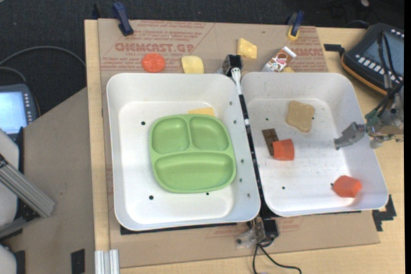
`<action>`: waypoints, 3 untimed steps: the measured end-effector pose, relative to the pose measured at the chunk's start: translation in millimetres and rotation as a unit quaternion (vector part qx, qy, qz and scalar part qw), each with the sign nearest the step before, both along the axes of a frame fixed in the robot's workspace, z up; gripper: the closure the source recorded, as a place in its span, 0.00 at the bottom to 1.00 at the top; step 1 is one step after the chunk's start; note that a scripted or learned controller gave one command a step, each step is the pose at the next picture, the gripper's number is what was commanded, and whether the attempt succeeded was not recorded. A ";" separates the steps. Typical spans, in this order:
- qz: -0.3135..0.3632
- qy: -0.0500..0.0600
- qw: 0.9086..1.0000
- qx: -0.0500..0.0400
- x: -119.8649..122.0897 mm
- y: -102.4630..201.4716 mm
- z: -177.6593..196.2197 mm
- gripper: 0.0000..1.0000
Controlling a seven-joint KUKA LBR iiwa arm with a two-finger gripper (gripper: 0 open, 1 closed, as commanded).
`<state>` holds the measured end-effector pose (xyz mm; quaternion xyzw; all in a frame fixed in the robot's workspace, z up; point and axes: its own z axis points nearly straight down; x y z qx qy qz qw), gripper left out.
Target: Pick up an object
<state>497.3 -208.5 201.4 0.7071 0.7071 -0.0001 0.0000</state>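
Dark carpet surrounds a cardboard-topped bench (192, 42) carrying two shallow white bins side by side. Blue clamps (122, 18) at the far edge pin the cardboard down, presumably to keep the work surface from shifting. The left bin (122, 138) holds a green divided plate (191, 154) lying flat, with a pale yellow piece (201, 112) tucked against its far rim. The right bin (321, 90) holds the candidate objects: a tan cookie-like piece (300, 115), a red-orange block (283, 149) touching a small brown bar (270, 136), and a second red-orange block (347, 187) near the front right corner. The gripper (350, 136) sits low at the right wall of that bin, well apart from the central items and nearer the corner block. Nothing is between its fingers; whether they are open or closed cannot be determined at this resolution. Assessment: the pick is not yet made. Loose items on the cardboard beyond the bins, including an orange disc (153, 63), appear to be strays.
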 end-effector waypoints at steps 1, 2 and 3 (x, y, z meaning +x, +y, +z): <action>0.005 0.003 1.000 0.003 21.2 105.2 -35.6 0.00; 0.001 0.002 1.000 0.001 33.4 112.7 -121.3 0.00; 0.000 -0.001 1.000 0.000 34.0 111.4 -106.6 1.00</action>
